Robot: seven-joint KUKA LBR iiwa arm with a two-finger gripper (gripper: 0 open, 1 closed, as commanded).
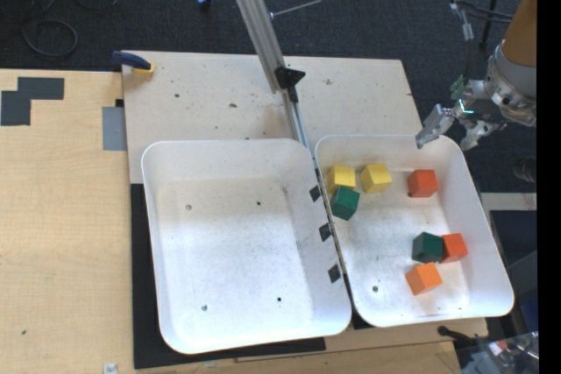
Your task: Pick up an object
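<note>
The right bin (485,241) holds several small blocks. Two yellow blocks (344,178) (377,178) lie near its far left corner with a green block (345,203) just in front of them. A red-orange block (422,183) rests toward the far right. Nearer the front, a dark green block (428,247) touches a red-orange block (453,247), and an orange block (424,278) lies just below them. My gripper (453,127) hangs above the bin's far right corner, away from every block, with nothing between its fingers, which look spread.
The left bin (175,293) sits beside the right one, with black clips (324,230) along the shared edge. A slanted aluminium post (259,22) rises behind the bins. A yellow-and-blue clamp (131,61) lies at the bench's far left corner.
</note>
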